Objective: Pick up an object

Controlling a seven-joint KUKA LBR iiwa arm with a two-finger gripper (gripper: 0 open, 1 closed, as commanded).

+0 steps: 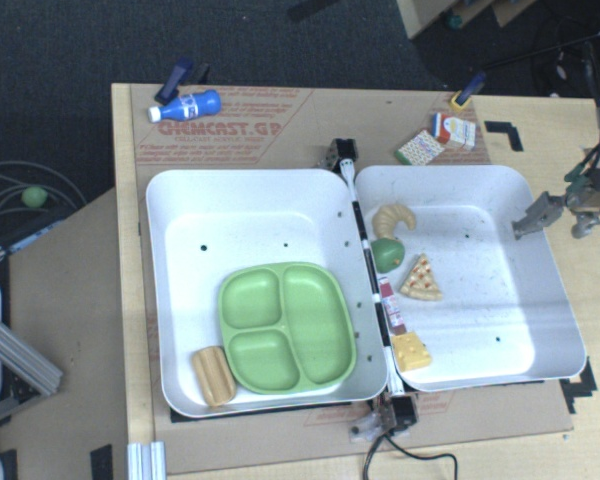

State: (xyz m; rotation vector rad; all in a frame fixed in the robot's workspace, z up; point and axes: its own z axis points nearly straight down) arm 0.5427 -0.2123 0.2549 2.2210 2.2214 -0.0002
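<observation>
1. Camera view: gripper hangs at the right bin's far right edge; whether it's open, I cannot tell.
2. Croissant, green ball, pizza slice, cheese lie along the bin's left side. Nothing picked; all left to do.

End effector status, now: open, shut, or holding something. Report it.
End effector: cannot be told; it sits at the right bin's far right edge, and nothing is visibly gripped.
</observation>
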